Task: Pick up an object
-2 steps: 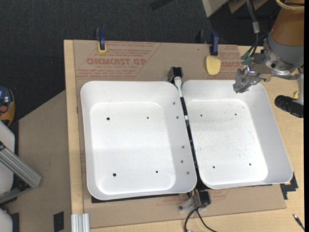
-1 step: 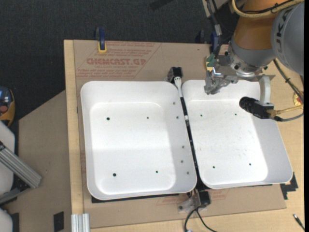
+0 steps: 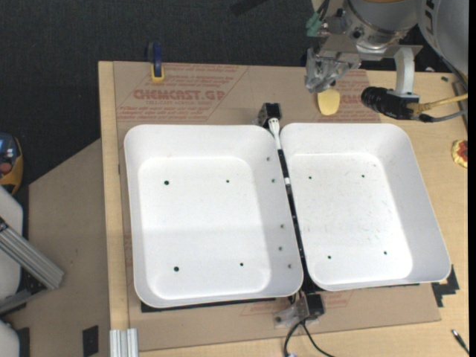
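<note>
Claw is up at the far edge of the bench, behind the right bin, with its fingers pinched on the top of a small pale yellow object that hangs just below them, clear of both bins. Looks to me like the pick itself is done and the job now is not dropping it, since only the top edge seems caught. I'd go slow and straight, no jerky swings, and keep it over the right bin in case it slips out.
</note>
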You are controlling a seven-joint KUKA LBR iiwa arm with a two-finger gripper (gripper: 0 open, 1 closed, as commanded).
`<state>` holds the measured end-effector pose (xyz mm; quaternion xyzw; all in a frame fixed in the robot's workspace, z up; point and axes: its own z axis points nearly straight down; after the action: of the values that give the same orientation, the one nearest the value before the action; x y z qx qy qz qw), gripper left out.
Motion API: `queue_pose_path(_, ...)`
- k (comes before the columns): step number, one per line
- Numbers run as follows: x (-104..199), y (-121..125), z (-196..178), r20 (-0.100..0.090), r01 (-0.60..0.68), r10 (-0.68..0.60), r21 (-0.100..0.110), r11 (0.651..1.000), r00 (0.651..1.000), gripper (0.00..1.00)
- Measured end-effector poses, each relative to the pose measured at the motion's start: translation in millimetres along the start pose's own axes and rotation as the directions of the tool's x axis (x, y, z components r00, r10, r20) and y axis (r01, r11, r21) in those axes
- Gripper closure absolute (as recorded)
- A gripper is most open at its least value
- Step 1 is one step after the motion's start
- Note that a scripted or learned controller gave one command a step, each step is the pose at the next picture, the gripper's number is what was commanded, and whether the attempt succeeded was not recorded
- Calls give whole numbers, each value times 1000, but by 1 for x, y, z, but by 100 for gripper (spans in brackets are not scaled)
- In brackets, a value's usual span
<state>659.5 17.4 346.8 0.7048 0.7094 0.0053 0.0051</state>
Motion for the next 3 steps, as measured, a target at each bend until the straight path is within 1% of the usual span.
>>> queue_pose_path(1,66,6,55,-1,-2,2,20,1000,1000,100)
queue_pose_path(2,-27,6,38,4,-14,14,11,1000,1000,100)
queue_pose_path(3,80,5,92,-2,2,-2,22,1000,1000,100)
